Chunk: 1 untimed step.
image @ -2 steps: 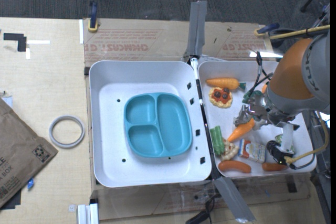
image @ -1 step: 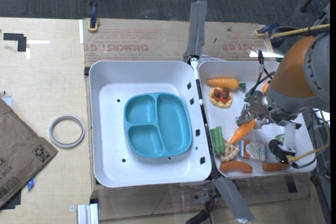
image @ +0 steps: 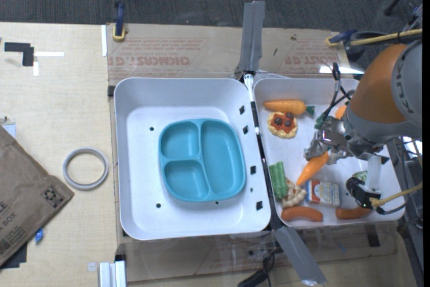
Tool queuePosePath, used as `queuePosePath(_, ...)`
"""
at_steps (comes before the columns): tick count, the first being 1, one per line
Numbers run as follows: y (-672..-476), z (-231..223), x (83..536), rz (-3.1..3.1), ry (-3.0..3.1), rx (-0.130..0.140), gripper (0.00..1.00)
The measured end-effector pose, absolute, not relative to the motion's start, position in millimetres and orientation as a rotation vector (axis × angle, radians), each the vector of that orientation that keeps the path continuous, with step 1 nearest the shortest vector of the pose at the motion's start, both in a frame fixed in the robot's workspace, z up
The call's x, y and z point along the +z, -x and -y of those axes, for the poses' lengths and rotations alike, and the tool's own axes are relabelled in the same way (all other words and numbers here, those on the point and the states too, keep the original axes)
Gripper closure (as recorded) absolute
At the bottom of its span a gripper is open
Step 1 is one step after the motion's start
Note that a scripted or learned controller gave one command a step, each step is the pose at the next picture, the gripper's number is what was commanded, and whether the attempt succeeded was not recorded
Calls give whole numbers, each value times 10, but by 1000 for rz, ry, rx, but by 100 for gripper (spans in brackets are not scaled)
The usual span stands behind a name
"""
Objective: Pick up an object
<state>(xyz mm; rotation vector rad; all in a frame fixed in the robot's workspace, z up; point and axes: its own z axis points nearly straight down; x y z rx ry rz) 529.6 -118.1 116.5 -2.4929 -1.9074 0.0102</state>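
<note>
Carrot, the orange toy one, sits tilted in the right bin, just right of the green pea pod. We see our gripper touching its upper end; whether the fingers clamp it we cannot tell. A teal divided plate lies in the left bin.

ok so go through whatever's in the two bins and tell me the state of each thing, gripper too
Plate: upright in the left bin, compartments bare.
Top carrot: lying flat, right bin.
Tart: flat, below that carrot.
Second carrot: tilted, at the gripper.
Green pod: lying by the divider.
Carton: flat.
Sausage: flat, near edge.
</note>
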Motion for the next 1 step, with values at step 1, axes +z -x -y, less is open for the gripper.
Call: queuePosePath(1, -5364, 858, 2330, 1846, 2542, 5, 100)
